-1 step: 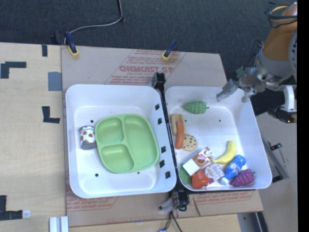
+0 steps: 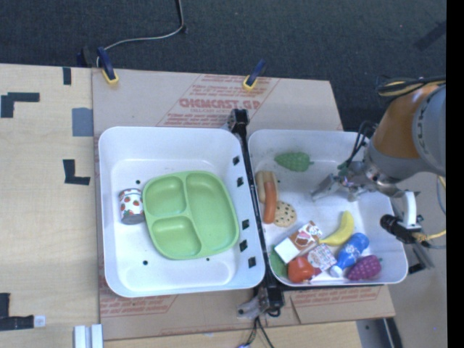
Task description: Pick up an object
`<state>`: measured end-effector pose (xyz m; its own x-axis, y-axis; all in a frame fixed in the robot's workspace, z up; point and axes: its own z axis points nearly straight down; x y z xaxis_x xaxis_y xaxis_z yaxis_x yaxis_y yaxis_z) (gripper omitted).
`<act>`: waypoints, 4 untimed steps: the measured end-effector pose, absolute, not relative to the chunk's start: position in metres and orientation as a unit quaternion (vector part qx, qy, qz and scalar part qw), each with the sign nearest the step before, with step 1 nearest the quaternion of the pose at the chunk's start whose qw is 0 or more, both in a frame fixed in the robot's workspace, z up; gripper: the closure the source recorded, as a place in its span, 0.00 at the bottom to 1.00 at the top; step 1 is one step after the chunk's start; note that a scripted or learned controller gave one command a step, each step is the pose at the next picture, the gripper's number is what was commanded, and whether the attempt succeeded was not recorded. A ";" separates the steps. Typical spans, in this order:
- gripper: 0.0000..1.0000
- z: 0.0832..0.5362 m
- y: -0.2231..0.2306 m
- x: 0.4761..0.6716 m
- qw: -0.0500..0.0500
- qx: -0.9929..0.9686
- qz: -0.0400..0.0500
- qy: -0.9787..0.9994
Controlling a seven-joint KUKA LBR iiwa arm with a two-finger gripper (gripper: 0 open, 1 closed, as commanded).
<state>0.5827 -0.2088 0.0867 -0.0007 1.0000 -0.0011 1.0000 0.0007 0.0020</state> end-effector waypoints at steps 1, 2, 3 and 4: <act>0.00 0.087 -0.222 0.529 0.002 0.706 0.002 0.708; 1.00 0.098 -0.224 0.529 0.005 0.707 0.002 0.707; 1.00 0.133 -0.112 0.550 -0.001 0.706 0.000 0.708; 1.00 0.212 -0.054 0.543 0.000 0.706 0.000 0.708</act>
